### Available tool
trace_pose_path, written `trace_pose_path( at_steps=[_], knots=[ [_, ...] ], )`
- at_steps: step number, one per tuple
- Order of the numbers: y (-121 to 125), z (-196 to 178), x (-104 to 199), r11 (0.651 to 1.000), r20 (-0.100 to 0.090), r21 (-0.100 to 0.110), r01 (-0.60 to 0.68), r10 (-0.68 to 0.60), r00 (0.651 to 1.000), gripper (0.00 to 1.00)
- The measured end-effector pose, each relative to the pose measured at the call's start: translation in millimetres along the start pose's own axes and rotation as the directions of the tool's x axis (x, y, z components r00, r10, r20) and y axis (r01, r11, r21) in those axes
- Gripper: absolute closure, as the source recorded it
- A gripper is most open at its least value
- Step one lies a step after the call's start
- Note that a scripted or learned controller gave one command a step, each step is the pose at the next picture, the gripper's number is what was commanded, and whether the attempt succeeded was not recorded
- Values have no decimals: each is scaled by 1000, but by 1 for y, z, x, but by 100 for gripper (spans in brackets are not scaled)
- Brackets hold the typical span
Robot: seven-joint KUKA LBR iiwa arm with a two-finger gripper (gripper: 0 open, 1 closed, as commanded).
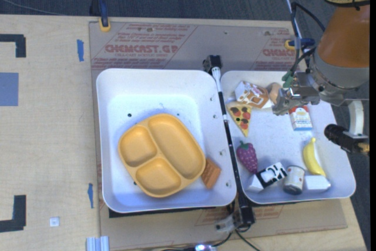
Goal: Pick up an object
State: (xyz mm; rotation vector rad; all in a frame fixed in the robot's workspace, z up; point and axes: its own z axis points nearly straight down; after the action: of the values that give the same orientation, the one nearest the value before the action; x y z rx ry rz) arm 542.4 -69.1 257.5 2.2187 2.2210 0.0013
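Yellow divided plate [161, 154] sits in the left bin [111, 88], a small brown block [211, 173] at its right edge. Right bin [346, 185]: pizza slice toy [240, 116] and purple grapes [247, 155] along the left wall; black-and-white block [271, 174], can [294, 179] and banana [312, 157] toward the near edge; small carton [301, 119] near the far right. Gripper [288, 100] hangs low over the far end, beside the carton. Finger state: cannot tell. Nothing visibly lifted; judged pick not yet made.
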Motion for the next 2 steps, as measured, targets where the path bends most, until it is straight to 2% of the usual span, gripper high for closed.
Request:
trace_pose_path(
  at_steps=[1,2],
  knots=[
    [29,72,25,1000,-2,5,0,0,1000,100],
    [93,5,3,1000,0,0,0,0,1000,100]
  ],
)
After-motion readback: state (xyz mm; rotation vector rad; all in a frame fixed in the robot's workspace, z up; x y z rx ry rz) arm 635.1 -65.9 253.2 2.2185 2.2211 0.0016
